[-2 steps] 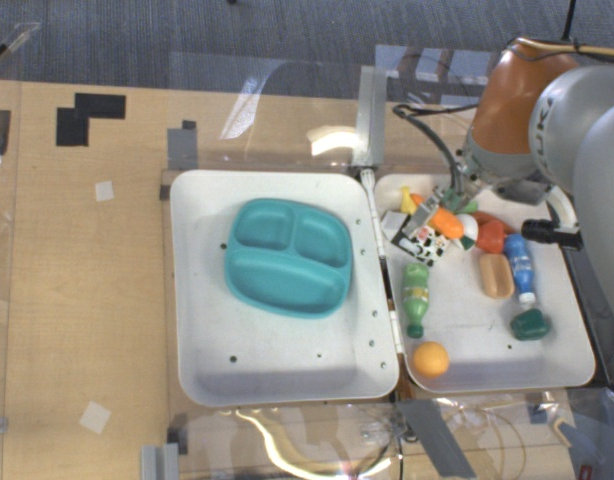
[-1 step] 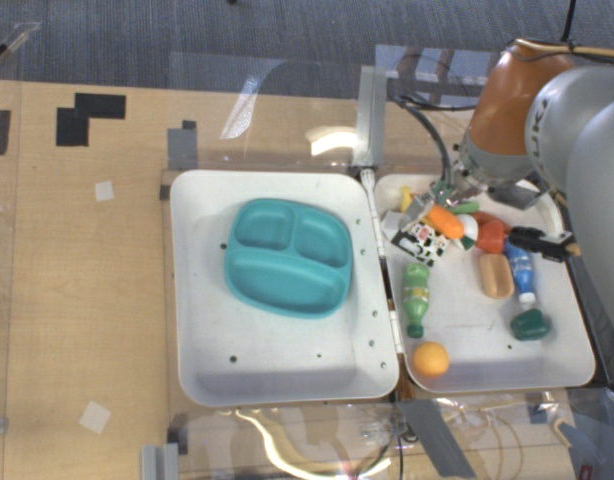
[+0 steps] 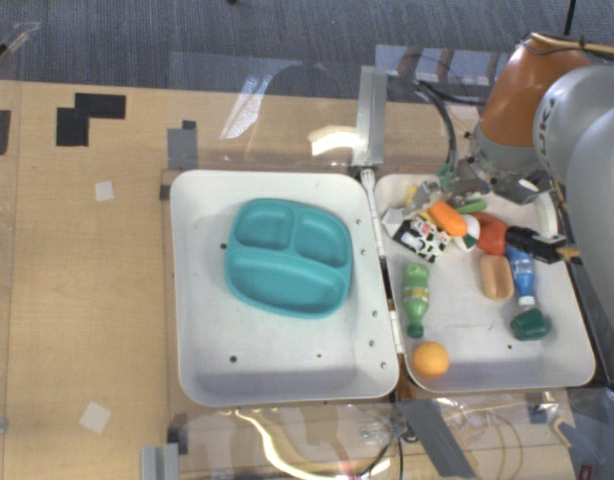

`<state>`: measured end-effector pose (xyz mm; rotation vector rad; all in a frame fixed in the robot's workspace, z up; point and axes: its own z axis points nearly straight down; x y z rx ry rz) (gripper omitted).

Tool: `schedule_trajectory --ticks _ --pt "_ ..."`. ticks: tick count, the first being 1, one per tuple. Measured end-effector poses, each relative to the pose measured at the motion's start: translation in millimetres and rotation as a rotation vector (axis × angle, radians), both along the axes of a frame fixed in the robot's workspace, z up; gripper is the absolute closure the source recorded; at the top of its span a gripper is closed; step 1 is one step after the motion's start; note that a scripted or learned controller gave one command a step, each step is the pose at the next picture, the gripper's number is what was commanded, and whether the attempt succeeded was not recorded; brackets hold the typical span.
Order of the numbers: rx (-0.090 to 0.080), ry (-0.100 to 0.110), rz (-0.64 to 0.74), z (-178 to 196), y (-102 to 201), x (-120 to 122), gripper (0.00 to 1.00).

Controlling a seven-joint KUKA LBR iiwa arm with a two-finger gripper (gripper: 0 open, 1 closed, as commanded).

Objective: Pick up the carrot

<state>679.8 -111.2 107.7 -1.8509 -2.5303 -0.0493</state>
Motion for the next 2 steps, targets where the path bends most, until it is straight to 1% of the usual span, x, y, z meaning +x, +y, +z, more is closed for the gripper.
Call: schedule_trajectory --ticks 1,2 --pt "-0.028 0.004 -0.199 -17.5 -38.4 -14.6 0.00" --pt "-0.030 -0.006 -0.191 -3.5 -37.2 -11.4 1.00"
